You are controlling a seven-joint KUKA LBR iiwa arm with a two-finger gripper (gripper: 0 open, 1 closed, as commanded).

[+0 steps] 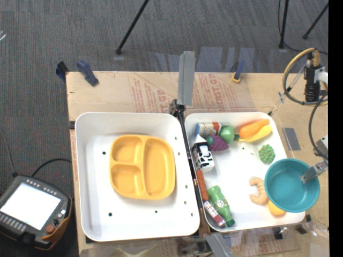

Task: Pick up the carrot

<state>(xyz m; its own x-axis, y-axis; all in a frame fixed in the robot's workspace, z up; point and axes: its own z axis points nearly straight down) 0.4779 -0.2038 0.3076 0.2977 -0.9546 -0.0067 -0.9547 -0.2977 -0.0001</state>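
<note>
Carrot (253, 127) is in the right bin (244, 167), at about 1 o'clock from the bin centre, near the far wall. It lies tilted, with its thick end toward 2 o'clock. It sits against a yellow piece (261, 135) on its 5 o'clock side; they're touching, can't tell which is on top.

Right bin neighbours:
- green pepper (227, 133) just beside the carrot at its 9 o'clock
- purple grapes (218, 142) touching the pepper at 7 o'clock
- can (208, 128) lying on its side at 9 o'clock of the pepper
- black-and-white carton (203, 155) below the can, near the left wall
- broccoli (266, 153) at 5 o'clock of the carrot, apart from it
- teal bowl (289, 186) at the bin's 4 o'clock corner, over the rim there; a grey stick-like part (314, 171) crosses its 3 o'clock edge, can't tell what it is
- croissant (258, 190) touching the bowl at its 9 o'clock
- green bottle (221, 203) and a red bottle (213, 214) side by side at 7 o'clock
- thin reddish stick (200, 183) along the left wall

Left bin (91, 143) holds a yellow divided plate (143, 166), roughly centred.

Both bins sit on the desk (128, 92). A handheld control pendant (33, 210) is at 8 o'clock, off the desk.
</note>
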